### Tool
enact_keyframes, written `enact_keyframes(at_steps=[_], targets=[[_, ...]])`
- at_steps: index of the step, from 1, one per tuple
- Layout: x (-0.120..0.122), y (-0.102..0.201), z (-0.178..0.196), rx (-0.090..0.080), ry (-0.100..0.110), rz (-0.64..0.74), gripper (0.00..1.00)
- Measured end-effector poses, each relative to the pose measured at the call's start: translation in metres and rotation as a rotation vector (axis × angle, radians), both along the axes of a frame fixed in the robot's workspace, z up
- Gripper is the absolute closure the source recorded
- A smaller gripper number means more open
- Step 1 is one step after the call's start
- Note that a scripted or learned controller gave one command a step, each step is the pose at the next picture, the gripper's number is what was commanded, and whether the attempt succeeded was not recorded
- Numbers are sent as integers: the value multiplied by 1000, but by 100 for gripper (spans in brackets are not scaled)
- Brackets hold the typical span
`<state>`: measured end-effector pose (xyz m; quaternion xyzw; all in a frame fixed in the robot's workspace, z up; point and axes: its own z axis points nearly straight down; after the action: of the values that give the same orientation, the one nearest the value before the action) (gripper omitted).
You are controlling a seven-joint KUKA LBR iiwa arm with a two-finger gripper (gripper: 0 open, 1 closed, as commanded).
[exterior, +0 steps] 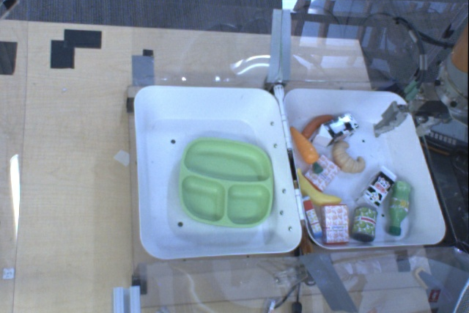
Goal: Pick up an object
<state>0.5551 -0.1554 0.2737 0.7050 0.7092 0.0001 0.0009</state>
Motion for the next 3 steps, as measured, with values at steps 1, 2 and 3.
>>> enact_keyframes(at_steps=[1,2,3], targets=[[60,68,-117,1,2,0,0],[63,69,-108,2,-2,4,100],[62,69,-108,2,-1,3,0]])
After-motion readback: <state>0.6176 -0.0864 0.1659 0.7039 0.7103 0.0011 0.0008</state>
